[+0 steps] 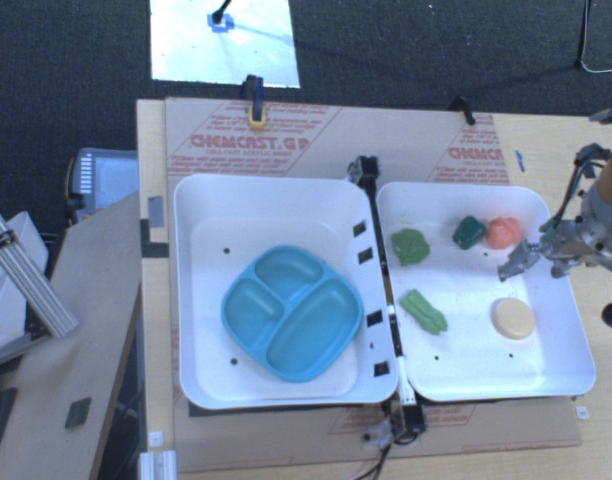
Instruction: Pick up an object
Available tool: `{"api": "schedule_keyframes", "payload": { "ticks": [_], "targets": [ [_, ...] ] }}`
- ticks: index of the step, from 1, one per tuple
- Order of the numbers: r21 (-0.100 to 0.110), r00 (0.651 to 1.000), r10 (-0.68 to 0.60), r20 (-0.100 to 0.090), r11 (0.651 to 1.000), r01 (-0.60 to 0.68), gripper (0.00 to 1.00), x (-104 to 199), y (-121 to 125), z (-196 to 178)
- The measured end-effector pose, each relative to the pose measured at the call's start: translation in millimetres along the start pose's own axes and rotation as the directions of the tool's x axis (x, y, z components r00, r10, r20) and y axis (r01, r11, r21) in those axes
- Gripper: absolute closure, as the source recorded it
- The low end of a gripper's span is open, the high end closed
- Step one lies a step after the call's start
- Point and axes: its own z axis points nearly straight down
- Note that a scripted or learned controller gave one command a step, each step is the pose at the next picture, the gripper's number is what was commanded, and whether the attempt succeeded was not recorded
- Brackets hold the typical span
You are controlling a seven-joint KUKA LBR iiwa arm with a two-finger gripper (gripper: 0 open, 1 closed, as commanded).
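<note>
The right bin (561, 368) holds several small objects. A leafy green piece (410, 246) lies at its far left, with a dark green piece (469, 231) and a pink-orange ball (503, 232) further right along the far side. A long light-green piece (423, 310) lies near the divider, and a cream round piece (513, 318) sits at mid-right. My gripper (518, 262) reaches in from the right and hovers between the pink-orange ball and the cream piece, just above and to the right of the latter. Nothing shows in its grasp.
The left bin (201, 268) holds a blue divided plate (291, 311). A black hinge strip (376, 268) separates the two bins. Cardboard (286, 138) lies under both bins, with a clamp (256, 103) at its far edge. The arm's wrist (596, 238) overhangs the right bin's right rim.
</note>
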Motion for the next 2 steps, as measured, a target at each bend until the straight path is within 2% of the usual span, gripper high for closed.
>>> {"api": "schedule_keyframes", "payload": {
  "ticks": [1, 2],
  "targets": [
    [-0.011, 1.0, -0.003, 0.003, 1.0, 0.003, 0.0, 0, 3, -6],
    [-0.009, 1.0, -0.002, 0.002, 1.0, 0.002, 0.0, 2, 4, 35]
  ]
}}
